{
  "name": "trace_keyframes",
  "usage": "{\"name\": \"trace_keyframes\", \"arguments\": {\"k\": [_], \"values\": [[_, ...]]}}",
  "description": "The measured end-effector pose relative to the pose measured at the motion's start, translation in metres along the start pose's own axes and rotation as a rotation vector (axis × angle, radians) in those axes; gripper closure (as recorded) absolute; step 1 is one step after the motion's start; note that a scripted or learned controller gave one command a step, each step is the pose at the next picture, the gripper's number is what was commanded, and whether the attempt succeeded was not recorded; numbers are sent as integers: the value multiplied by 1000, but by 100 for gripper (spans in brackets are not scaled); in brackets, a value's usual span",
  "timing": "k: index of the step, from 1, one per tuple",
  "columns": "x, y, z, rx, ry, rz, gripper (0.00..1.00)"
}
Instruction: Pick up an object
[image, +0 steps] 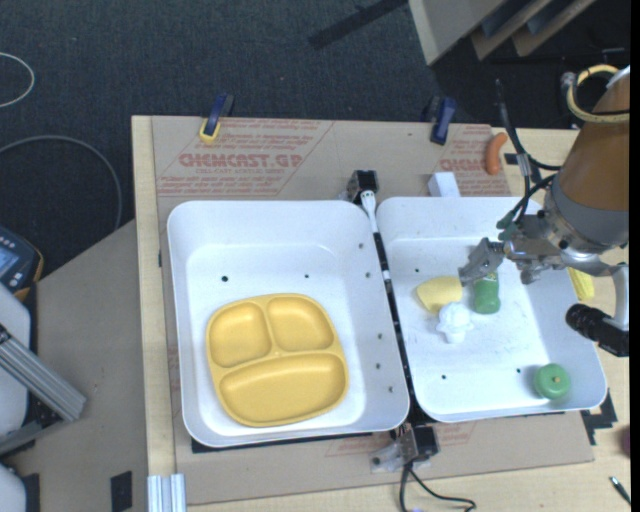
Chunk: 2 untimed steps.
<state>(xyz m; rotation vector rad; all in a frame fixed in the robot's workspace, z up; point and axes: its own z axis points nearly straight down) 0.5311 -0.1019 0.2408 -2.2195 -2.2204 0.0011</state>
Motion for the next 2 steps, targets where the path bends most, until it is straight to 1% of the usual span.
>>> {"name": "trace_keyframes", "arguments": {"k": [1,2], "values": [[91,36,59,2,2,-7,0],[136,-56,0,3,3,-5,0]]}}
